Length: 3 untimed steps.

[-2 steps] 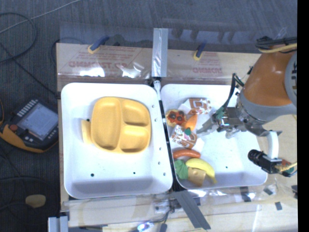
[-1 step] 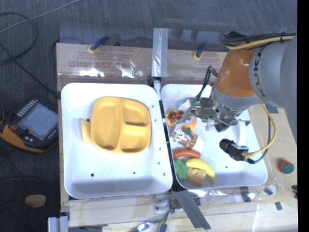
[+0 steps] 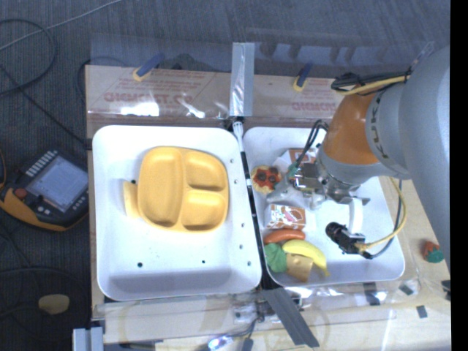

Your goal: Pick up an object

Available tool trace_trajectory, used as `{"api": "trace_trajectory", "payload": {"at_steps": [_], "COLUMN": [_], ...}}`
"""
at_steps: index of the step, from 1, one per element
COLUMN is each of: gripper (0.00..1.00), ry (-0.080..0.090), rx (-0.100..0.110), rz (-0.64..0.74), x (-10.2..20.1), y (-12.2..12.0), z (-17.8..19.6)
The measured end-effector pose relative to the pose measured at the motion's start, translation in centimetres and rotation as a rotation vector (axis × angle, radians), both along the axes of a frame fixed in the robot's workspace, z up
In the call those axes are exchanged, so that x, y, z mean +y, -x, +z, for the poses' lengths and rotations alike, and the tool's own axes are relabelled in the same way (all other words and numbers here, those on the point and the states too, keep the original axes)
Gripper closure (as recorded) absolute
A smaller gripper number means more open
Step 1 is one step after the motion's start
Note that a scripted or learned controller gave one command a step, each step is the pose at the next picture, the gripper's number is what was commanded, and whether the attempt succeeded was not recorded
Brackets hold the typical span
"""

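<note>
The jaws (image 3: pixel 311 185) hang low in the right bin (image 3: pixel 380 269), their state impossible to tell. Just left of them lie a small printed packet (image 3: pixel 284 214), below it a toy sausage (image 3: pixel 284 235) and banana (image 3: pixel 306 251). The banana looks light, stiff, smooth; grip across its middle.

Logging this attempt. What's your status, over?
Tool low in right bin, fingers hidden. Nothing seen held. Toy food along bin's left side: banana, hot dog, snack packet. Yellow tray in left bin.
</note>
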State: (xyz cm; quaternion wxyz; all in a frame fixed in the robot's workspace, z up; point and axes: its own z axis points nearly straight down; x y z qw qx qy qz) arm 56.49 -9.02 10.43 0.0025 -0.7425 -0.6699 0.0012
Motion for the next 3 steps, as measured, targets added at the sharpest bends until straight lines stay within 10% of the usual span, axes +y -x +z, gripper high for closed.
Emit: {"api": "trace_trajectory", "payload": {"at_steps": [1,2,3], "gripper": [0.00,1.00,0.00], "ry": [0.005,0.001,0.000], "rx": [-0.025,-0.022,-0.020], "rz": [0.035,0.035,0.035], "x": [-1.08,-1.00,-0.99], "y": [5.05,4.98,5.03], "z": [-1.43,-0.79,-0.83]}}
